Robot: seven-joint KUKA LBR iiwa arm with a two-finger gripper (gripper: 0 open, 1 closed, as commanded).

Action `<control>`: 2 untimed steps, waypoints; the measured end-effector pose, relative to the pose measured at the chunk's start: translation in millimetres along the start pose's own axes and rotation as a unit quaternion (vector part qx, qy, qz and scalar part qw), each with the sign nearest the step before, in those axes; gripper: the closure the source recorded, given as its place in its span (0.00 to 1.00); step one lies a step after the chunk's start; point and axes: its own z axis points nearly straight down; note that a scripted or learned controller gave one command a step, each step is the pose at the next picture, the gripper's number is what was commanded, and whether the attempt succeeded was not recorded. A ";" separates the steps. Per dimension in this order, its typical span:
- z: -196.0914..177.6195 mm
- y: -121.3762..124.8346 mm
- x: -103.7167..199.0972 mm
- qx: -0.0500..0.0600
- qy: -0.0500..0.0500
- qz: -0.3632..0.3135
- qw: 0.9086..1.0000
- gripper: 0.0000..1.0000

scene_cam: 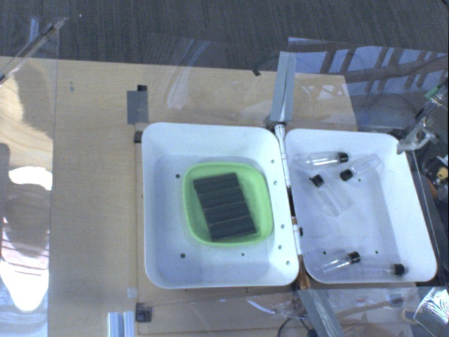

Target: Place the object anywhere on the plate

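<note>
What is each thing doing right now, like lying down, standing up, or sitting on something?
Green plate: flat in the left bin.
Dark ridged block: lying flat on the green plate.
Clear tubes with black caps: lying on their sides, scattered in the right bin, caps on.

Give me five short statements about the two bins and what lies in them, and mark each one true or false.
1. The green plate sits in the left bin. True.
2. A dark ridged block lies on the plate. True.
3. The clear tubes have red caps. False: their caps are black.
4. The tubes lie in the right bin. True.
5. The plate is round and white. False: it is squarish with rounded corners.
</note>
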 end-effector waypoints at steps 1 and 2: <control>38.5 23.2 15.0 0.002 -0.001 0.009 1.000 0.00; -86.2 22.1 15.7 -0.003 0.002 0.045 0.999 0.00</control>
